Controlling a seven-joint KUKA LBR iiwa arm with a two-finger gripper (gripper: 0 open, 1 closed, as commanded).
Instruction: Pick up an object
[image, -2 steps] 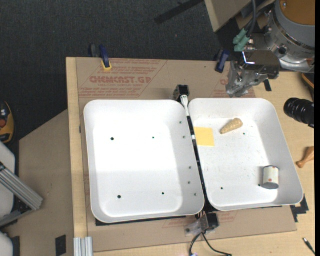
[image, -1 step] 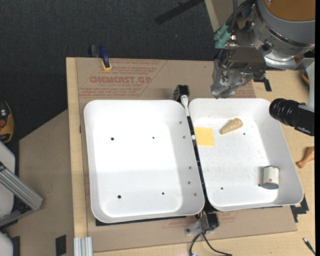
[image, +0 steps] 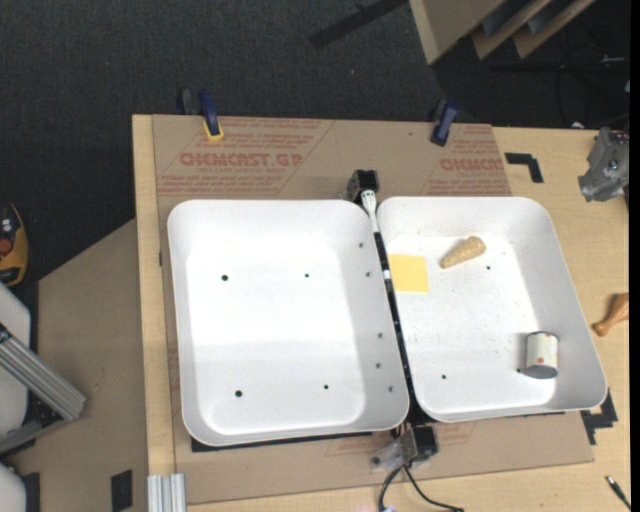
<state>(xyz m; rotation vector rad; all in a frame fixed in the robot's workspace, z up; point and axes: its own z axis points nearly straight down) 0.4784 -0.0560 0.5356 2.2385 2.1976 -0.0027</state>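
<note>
Worktop (image: 300, 150): a brown board printed with red lettering, clamped at its far edge by two blue clamps, presumably so that it cannot shift under the bins.

Left bin (image: 190, 260): shallow and white, with a few small dark holes in its floor and nothing lying in it.

Right bin (image: 560, 300): butted against the left bin along a dark seam at the middle of the worktop; it carries all three loose things, so any pick has to be made here.

Yellow square (image: 409, 273): flat and thin, lying close to the bin's left wall near the seam. It sits so low that a two-finger grasp would likely find little to catch.

Tan piece (image: 463, 251): a small tapered lump, pale brown, toward the far side of the bin, just right of the yellow square and apart from it. What it is made of is hard to make out at this size.

Grey cylinder (image: 540, 355): short, lying near the bin's near right corner, well apart from the other two, with a pale face bearing a small red mark. Standing proud and alone, it looks the easiest candidate.

Gripper (image: 606, 170): a grey metal part at the worktop's far right edge, outside the bins and over none of the things; whether it is spread or closed I cannot tell.
</note>
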